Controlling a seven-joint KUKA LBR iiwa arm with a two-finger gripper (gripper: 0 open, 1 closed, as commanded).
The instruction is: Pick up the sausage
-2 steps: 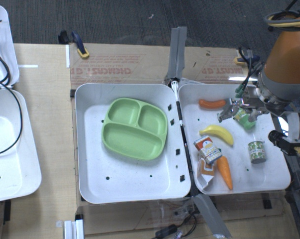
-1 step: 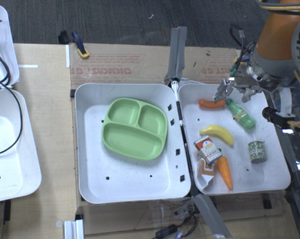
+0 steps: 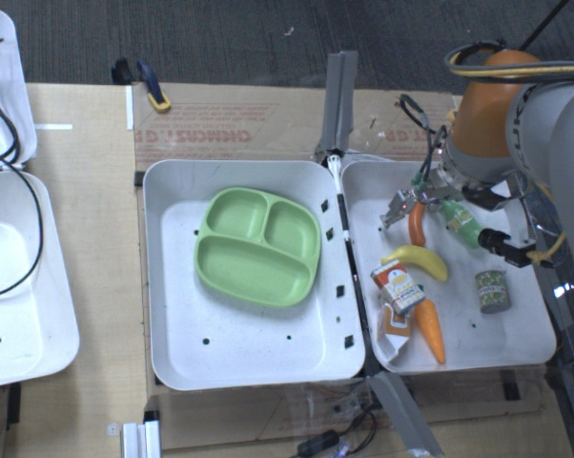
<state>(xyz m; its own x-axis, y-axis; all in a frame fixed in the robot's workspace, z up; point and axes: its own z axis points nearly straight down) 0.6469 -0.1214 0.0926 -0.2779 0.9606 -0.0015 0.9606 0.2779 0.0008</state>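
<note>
Here, in the camera view, the gripper sits low in the right bin, its metal fingers spread apart near the upper end of the sausage; nothing shows between them, so it holds nothing. The sausage, small and red-orange, lies nearly upright in the picture, just above the banana and close to it. It looks light, smooth and probably slick, likely a plastic toy, so a grip across its narrow middle seems safest. Room is tight: the banana lies under its lower end, a green bottle lies to its right, and the bin's left wall stands nearby. A carton, carrot and can lie lower, apart. The left bin holds a green plate.
</note>
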